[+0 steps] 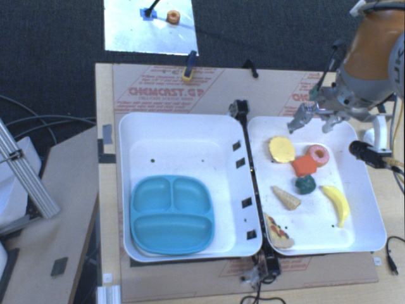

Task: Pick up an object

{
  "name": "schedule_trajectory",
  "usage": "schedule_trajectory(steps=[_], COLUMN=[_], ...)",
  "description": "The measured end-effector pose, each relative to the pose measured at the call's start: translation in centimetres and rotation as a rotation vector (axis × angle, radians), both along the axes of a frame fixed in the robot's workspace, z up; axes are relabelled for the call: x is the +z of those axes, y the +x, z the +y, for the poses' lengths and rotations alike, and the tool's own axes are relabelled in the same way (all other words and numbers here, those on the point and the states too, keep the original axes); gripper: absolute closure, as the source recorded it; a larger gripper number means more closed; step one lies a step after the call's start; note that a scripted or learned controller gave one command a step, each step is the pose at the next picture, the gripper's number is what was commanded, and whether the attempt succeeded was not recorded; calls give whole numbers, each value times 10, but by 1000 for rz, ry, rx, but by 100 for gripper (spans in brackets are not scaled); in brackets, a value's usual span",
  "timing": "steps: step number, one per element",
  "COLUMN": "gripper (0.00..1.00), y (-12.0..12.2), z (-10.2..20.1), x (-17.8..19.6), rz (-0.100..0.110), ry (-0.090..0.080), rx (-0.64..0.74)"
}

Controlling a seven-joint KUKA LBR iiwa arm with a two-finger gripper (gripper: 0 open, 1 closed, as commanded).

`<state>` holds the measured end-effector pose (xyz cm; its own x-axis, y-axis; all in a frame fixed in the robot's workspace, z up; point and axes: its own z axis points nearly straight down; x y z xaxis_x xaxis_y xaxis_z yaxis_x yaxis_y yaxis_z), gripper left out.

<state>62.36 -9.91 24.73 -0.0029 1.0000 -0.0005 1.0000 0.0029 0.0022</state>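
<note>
Below, a curved yellow banana (336, 202) in the right bin (367, 189), gripper (314, 120) wide, holding nothing.

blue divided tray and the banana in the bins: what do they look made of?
Blue tray: looks like moulded plastic, matte, one even colour, rounded compartment ridges. Banana: probably a plastic or rubber toy, uniform bright yellow, smooth with no spots. Neither can be confirmed from the look alone.

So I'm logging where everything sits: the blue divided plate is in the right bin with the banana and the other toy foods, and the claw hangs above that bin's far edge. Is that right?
Not quite. The camera view shows the blue divided plate alone in the left bin. The banana and the other toy foods lie in the right bin, and the claw does hang above that bin's far edge.
</note>
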Motion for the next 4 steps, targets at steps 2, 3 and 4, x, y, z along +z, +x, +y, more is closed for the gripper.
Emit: schedule_trajectory(steps=[2, 3, 4], gripper=[0, 0, 0], y=[43, -28, -11], z=[6, 6, -83], x=[-169, -163, -162], rz=[6, 6, 1], ry=[0, 1, -4], rx=[-3, -3, -8])
